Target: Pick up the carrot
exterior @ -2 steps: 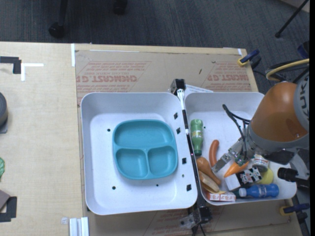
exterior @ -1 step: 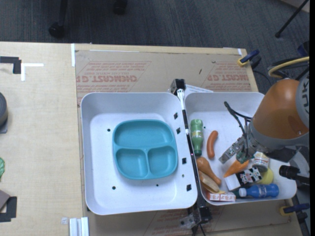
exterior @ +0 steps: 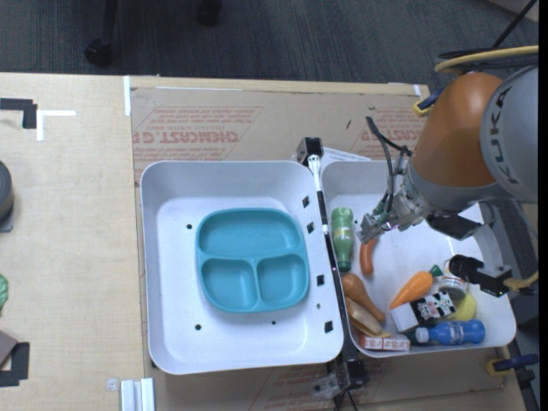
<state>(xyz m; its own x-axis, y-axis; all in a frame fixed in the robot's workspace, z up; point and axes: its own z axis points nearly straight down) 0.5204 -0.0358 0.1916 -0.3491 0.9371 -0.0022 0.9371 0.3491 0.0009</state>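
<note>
On the far left the table (exterior: 68, 229) shows as pale wood. Next comes the left bin (exterior: 171, 187), which holds a teal divided plate (exterior: 253, 259) lying flat near its middle, three compartments facing up. A black divider runs between the two bins.

In the right bin (exterior: 497, 315), just past the divider, a green bottle (exterior: 342, 234) lies along the left wall. Below it sits a brown bread-like piece (exterior: 360, 302), close to the bin's lower left corner. Beside the bottle a small orange-red item (exterior: 367, 258) hangs or stands nearly upright, directly beneath my hand (exterior: 383, 222); its top meets my fingertips, but I cannot tell whether I am pinching it or how far my fingers are spread.

The carrot (exterior: 412, 288) lies tilted on the bin floor to the right of that, well apart from my hand, its thick end touching a black-and-white box (exterior: 437, 305). A blue bottle (exterior: 449, 333) lies along the bin's lower wall. My arm (exterior: 467, 135) reaches in from the right.
</note>
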